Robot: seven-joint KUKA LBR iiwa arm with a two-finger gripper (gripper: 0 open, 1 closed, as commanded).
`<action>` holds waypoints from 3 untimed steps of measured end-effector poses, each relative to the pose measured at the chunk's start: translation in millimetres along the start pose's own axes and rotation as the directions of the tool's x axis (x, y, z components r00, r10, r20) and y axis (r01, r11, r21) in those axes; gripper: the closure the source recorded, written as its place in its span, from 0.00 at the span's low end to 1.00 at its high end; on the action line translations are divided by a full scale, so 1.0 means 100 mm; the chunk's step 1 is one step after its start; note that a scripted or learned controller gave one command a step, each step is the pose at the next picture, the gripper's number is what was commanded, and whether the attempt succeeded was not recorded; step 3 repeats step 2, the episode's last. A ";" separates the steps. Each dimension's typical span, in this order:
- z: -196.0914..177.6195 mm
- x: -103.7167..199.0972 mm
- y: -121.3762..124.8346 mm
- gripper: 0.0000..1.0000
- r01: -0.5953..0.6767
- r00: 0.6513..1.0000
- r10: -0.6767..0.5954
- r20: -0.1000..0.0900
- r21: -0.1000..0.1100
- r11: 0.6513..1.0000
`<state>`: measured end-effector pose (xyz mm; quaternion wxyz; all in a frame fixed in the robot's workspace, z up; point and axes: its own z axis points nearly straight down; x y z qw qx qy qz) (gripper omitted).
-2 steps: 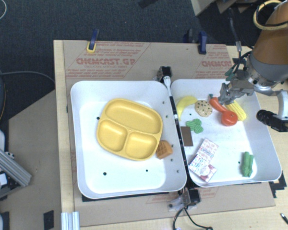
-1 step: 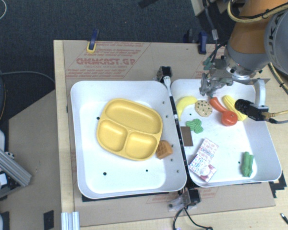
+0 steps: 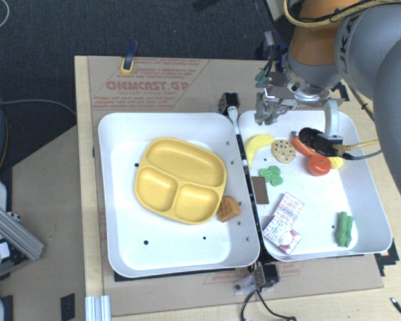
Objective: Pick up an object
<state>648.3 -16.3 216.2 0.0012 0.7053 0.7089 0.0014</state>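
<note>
Nearest: small printed packet (image 3: 283, 222) at near edge of right bin (image 3: 371, 199); probably light, crinkly, slippery; best pinched across narrow sides. Beside it, green piece (image 3: 345, 229) further right. Farther off, cookie (image 3: 283, 150), yellow banana (image 3: 257, 144). Gripper (image 3: 273, 114) poised over far left corner, nothing between fingers; open or closed, impossible to judge.

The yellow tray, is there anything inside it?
The yellow tray has three compartments, all bare. A brown piece lies beside its right edge. What lies beneath the tray is covered.
</note>
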 end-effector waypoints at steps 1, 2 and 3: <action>0.01 0.16 0.03 1.00 -0.003 1.000 0.003 0.001 0.001 1.000; -0.17 0.13 0.10 1.00 -0.003 1.000 0.003 0.001 0.000 1.000; -0.17 0.13 0.10 1.00 -0.003 1.000 0.003 0.001 0.000 1.000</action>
